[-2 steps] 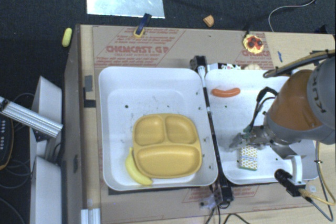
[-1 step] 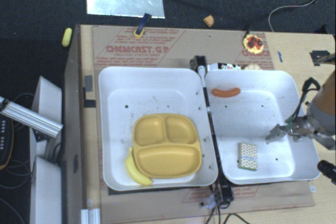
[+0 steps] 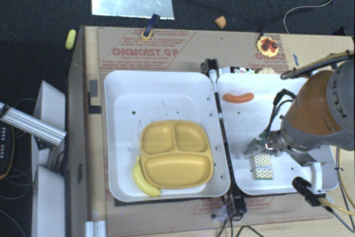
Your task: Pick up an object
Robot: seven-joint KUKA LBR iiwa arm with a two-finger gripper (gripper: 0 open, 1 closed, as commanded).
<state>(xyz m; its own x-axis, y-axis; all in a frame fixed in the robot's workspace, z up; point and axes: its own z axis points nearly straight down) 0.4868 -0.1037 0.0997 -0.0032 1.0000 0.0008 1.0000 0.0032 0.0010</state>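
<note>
White plastic bins sit side by side on the tabletop (image 3: 166, 47). In the right bin (image 3: 244, 119) the claw (image 3: 260, 146) hangs low, just above a small checkered block (image 3: 263, 166) that lies flat on the bin floor. Whether the claw is apart or together, I cannot tell, because the wrist covers it. Nothing is seen lifted, so I judge the pick is not yet done: the approach looks almost complete, while the grasp and the lift are left. A sausage (image 3: 238, 97) lies further back in the same bin. The left bin (image 3: 125, 91) holds a yellow divided tray (image 3: 176, 152) and a banana (image 3: 142, 180) touching it.
</note>
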